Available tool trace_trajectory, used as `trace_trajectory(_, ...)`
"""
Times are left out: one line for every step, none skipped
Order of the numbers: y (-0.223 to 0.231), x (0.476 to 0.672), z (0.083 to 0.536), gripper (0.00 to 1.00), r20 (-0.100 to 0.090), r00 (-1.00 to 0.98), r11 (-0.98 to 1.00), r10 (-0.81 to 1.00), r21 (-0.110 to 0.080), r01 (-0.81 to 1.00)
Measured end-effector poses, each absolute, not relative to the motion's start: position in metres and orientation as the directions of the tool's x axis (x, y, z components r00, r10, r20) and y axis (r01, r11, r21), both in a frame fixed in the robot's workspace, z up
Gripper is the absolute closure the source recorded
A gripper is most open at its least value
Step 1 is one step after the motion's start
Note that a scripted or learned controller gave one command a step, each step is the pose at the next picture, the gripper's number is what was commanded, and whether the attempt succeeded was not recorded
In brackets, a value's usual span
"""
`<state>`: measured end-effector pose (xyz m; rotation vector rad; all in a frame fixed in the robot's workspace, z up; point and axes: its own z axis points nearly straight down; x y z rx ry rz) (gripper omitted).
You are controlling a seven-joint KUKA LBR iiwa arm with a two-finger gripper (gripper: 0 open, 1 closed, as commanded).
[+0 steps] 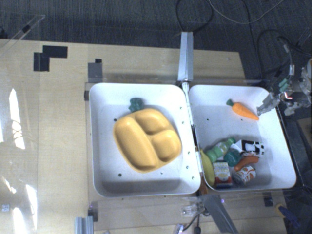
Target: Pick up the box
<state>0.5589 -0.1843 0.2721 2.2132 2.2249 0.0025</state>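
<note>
Where the box lies: the box [222,173] is well below the carrot [243,111] and a little to its left, in the near corner of the right bin [234,87].
Why it sits so: it is packed into a small heap, so I judge it is propped by its neighbours and not lying free.
Neighbours: a banana [207,167] touches its far side from the carrot, a green bottle [219,150] lies between it and the carrot, and a can [245,174] is just beside it.
Carrot: alone on the bin floor, well apart from the heap.
My gripper [267,106]: just beside the carrot's thin end, at the bin's edge, well apart from the box.
Grip state: I cannot tell whether it is released or clenched, since it is small and blurred here. I see nothing held in it.
Contact: it is very near the carrot, but I cannot tell if it touches.
Step in hand: as I judge it, the approach has not reached the box.
Risk: crowding may leave little room around the box.
Left bin [136,85]: beyond the carrot, holding a yellow tray [146,139].
Desk [58,130]: pale wood, carrying both bins.
</note>
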Motion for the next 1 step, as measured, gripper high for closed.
trace_trajectory(-0.1464,0.5434,0.0913,0.00,-0.002,-0.234,0.234,0.972,0.005,0.972)
